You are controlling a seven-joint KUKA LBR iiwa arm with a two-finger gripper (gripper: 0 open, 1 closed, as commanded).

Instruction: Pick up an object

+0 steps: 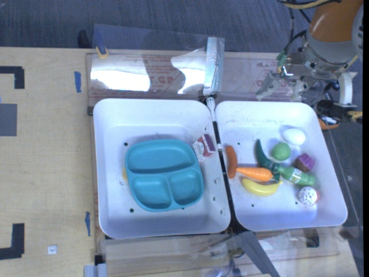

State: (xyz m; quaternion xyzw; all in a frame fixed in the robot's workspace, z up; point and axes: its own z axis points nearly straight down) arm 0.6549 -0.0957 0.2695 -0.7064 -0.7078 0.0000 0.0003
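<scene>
Grey hand [286,85] hovers past the right bin's [242,117] far rim, grip unclear.

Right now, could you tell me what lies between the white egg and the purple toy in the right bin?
In the camera view, a green round toy sits between the white egg and the purple toy.

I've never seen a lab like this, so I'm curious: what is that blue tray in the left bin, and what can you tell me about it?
The blue tray looks like a plastic meal plate with three compartments, one long one at the far side and two smaller ones nearer the camera. It lies flat, right way up, in the left bin. A small crumpled wrapper lies at its far right corner.
</scene>
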